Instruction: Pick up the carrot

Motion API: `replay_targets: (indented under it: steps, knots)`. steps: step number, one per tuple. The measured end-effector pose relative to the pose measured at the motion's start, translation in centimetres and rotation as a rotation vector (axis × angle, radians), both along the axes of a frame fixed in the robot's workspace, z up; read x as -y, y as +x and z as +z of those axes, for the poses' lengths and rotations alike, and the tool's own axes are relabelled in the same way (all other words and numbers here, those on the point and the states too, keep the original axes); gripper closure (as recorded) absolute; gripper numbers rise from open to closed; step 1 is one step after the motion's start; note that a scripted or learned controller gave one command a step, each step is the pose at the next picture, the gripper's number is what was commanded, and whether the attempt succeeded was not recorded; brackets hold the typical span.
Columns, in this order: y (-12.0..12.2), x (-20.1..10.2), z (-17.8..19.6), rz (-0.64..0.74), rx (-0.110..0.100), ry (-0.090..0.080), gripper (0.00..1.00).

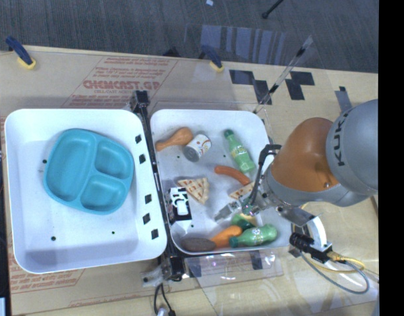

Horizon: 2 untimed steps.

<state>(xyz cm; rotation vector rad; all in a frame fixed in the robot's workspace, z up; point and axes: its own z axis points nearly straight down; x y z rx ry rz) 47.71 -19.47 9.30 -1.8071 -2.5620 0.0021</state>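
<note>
Orange tapered carrot (224, 236) lies at six o'clock in the right white bin (163, 176) — the two-finger gripper (246, 210), jaw spread indiscernible, should descend squarely astride it.

Lower right of the frame: the end effector (243, 210) is too small and cluttered for you to judge its fingers. The carrot (224, 236) lies partly under a green bottle (256, 235). The arm (333, 160) is cut off at the right.
</note>
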Motion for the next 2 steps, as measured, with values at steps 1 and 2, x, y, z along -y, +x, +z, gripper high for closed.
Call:
replay_targets:
  steps: [1, 2]
  knots:
    - [0.0, -0.1, -0.1, 0.350, 0.000, 0.002, 0.00]
    - [0.1, -0.1, 0.9, 0.361, -0.002, 0.002, 1.00]
